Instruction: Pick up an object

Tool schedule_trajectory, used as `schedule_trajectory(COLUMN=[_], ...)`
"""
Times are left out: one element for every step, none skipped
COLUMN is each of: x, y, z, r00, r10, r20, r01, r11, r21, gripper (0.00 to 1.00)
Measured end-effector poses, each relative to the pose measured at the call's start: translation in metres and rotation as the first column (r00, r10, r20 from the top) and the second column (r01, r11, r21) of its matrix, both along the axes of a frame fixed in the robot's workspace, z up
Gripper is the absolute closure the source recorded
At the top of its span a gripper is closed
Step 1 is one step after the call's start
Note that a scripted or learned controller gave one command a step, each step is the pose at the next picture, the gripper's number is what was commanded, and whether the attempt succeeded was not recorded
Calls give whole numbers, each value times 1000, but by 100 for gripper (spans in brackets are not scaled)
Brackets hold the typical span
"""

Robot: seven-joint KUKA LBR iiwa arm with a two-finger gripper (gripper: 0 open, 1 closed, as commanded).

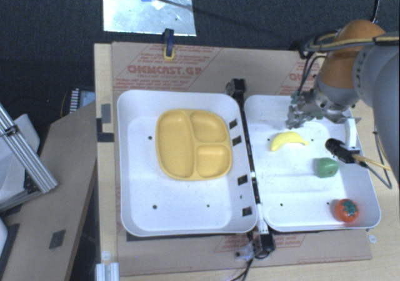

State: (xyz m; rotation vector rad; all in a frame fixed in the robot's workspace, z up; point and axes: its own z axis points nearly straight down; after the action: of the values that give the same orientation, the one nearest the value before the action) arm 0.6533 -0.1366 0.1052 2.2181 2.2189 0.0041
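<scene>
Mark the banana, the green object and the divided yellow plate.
banana (pixel 289 142), camera view, middle of its curve
green object (pixel 325 167), camera view, centre of its top
divided yellow plate (pixel 177 148), camera view, floor of its large compartment

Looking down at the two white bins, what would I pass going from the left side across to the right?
Yellow divided plate in the left bin → yellow banana → green object → red-orange tomato-like object, all three in the right bin.
</scene>
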Motion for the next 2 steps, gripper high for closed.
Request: schedule_trajectory(x=[5, 7], y=[-3, -3], z=[45, 111], r00=[1000, 1000], r10=[2, 4], r20=[2, 4], r01=[-2, -4], r11=[1000, 1000], r21=[0, -1], gripper=[100, 100])
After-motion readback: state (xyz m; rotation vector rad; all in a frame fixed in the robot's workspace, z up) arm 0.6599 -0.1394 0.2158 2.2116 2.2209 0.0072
